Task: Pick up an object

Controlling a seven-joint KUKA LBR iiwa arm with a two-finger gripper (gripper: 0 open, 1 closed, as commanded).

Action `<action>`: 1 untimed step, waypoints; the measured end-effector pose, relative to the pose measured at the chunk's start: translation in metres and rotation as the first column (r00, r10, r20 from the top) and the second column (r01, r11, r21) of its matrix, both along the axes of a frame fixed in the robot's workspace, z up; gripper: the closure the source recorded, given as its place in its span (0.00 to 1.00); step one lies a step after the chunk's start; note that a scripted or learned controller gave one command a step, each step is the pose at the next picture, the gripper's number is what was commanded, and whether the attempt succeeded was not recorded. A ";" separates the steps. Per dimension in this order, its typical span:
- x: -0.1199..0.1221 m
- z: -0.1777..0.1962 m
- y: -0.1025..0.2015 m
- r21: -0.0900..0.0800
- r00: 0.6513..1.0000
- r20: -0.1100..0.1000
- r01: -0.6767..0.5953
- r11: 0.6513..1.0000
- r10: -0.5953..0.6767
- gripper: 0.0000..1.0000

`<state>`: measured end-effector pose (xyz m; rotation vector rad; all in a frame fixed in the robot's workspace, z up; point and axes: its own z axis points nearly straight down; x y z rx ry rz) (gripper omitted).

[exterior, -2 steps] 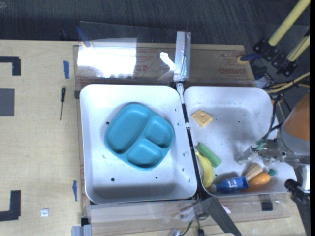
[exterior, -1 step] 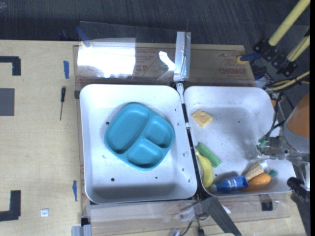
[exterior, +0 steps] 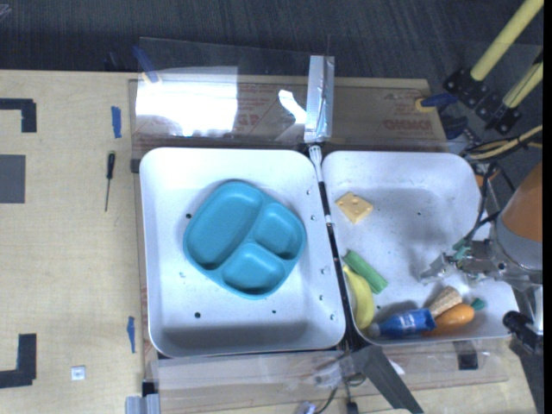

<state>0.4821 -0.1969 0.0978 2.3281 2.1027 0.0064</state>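
The right bin (exterior: 405, 166) holds a cracker (exterior: 354, 207) at 11 o'clock; a green stick (exterior: 366, 270) and banana (exterior: 360, 297) at 8, long axes slanting 11-to-5; a blue bottle (exterior: 406, 323) lying sideways at 6. The gripper (exterior: 444, 266) hovers at 4, fingers spread, gripping nothing. No writing is legible.

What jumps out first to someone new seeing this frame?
The blue tray, split into three compartments, sits alone in the middle of the left bin. Next, the cluster along the right bin's near edge: banana, green piece, blue bottle and orange piece, with a cheese wedge apart near the far left corner. The gripper hangs over that bin's right side.
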 end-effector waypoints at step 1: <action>-0.002 0.047 -0.018 -0.001 0.999 -0.003 0.034 0.999 -0.034 0.00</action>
